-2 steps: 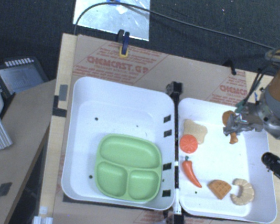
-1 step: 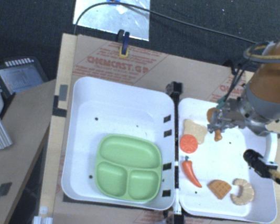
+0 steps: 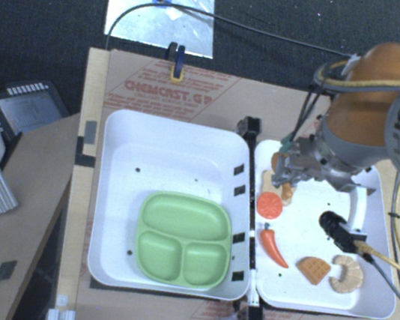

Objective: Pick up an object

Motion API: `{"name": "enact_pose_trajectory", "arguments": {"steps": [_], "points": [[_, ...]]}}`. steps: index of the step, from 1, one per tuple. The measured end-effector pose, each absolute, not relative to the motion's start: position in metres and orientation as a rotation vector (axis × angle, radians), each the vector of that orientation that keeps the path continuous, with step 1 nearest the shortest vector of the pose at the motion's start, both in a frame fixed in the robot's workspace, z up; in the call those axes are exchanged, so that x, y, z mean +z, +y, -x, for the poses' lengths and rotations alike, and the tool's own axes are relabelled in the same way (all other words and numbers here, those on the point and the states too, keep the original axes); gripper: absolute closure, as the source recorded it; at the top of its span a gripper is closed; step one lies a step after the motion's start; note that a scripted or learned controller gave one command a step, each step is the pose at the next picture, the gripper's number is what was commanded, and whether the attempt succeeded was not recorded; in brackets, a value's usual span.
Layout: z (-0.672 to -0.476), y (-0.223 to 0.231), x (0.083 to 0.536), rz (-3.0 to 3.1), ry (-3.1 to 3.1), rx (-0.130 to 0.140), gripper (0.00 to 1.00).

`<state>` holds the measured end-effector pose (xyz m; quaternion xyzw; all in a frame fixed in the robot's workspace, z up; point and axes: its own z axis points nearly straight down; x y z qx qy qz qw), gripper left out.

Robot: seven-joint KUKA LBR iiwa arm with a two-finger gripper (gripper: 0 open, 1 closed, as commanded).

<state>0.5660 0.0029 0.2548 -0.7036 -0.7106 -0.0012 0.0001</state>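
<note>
My gripper [image 3: 286, 179] hangs low over the back left part of the right bin [image 3: 374, 299]. A small tan object [image 3: 286, 196] peeks out just beneath it, and I cannot see whether they touch. In front of it lies a round red slice [image 3: 269, 205], then a red chili pepper [image 3: 274, 246]. A tan waffle piece [image 3: 313, 269] and a pale croissant [image 3: 348, 274] rest near the bin's front right.
The left bin [image 3: 124, 135] holds a green divided plate [image 3: 184, 239] at its front. A black divider with clips [image 3: 248, 201] separates the two bins. The grey arm with its orange band [image 3: 379, 87] reaches in from the upper right.
</note>
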Motion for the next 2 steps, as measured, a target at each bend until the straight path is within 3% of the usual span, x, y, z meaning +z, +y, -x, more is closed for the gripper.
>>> {"name": "enact_pose_trajectory", "arguments": {"steps": [2], "points": [[-0.548,0.108,0.254,2.209,-2.232,-0.003,1.0]]}}
